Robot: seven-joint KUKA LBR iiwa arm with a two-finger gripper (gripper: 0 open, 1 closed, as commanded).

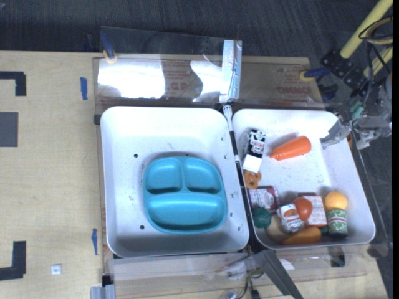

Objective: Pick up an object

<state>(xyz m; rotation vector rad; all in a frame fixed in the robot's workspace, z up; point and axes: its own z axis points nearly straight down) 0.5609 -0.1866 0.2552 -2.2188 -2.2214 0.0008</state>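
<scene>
- You see two shallow white bins side by side on the wooden surface (50, 167); the left bin (118, 136) sits at the frame's centre, the right bin (358, 185) at centre right.
- The left bin holds a blue divided tray (185, 194), lying flat in its lower middle.
- The right bin holds the candidate objects. An orange carrot (290, 148) lies alone in the bin's upper middle, tilted slightly up toward the right.
- Just left of the carrot, against the bin's left wall, you find a small black-and-white item (256, 143) with a white block (252, 163) directly below it.
- Along the bin's lower edge a cluster lies packed together: a red-and-white packet (264, 198), a red tomato-like piece (303, 208), a yellow ball (335, 200), a small dark jar (337, 223) and a second carrot (302, 235).
- The pincer (336, 132) appears at the right bin's upper right corner, over the rim, well apart from the cluster and to the right of the upper carrot.
- You cannot tell from this view whether the pincer is released or clenched; nothing is visible in it.
</scene>
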